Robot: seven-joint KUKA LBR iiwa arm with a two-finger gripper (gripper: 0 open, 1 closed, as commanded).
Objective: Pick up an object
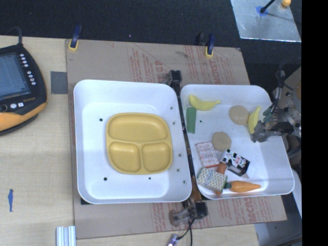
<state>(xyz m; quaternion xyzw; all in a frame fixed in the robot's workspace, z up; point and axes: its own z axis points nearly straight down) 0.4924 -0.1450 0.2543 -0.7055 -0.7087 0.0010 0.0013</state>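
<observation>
camera view:
gripper (260,133): at right bin's (277,184) right wall, I can't tell its grip state.
nearest target: yellow banana piece (254,118), just left of it, touching or not unclear.
advice: I'd centre over it, descend straight, avoid the tan disc (238,115).

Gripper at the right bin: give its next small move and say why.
Probably a short shift toward the upright yellow banana piece just beside it. The gripper sits at the right white bin's far edge, nothing visibly between its fingers, and that piece is the nearest object.

bench (31,158); cardboard sheet (154,60); two bins (87,188)
</observation>
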